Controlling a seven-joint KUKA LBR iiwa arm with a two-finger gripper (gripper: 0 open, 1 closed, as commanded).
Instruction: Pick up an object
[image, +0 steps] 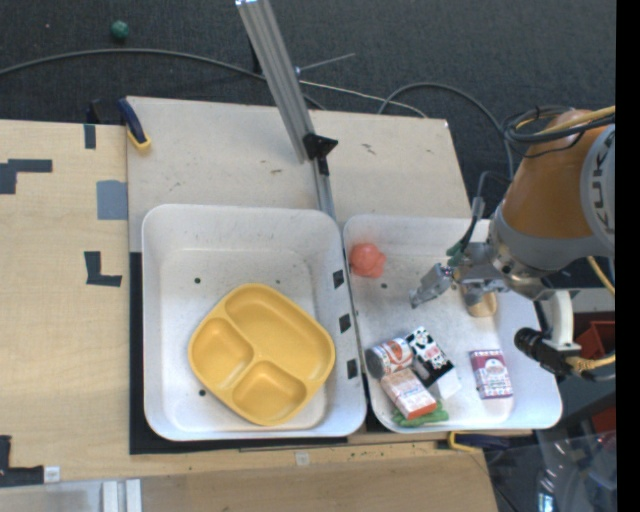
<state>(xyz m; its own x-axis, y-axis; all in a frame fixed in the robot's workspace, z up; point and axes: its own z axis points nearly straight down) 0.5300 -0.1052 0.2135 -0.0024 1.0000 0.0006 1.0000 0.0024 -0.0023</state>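
In the right bin (400, 235) an orange-red ball (368, 259) lies near the far left corner. Toward the front sit a small can (390, 355), a black-and-white patterned carton (431, 352), an orange box (411, 396) and a maroon-and-white packet (490, 374). My gripper (432, 287) hangs over the middle of this bin, right of the ball and above the can, with nothing seen in it. A tan object (483, 304) peeks out from under the wrist.
The left bin (165, 300) holds a yellow divided plate (262, 352). A grey metal pole (285, 80) slants in from the top toward the gap between the bins. The arm's orange band (555, 190) looms over the right bin's right side.
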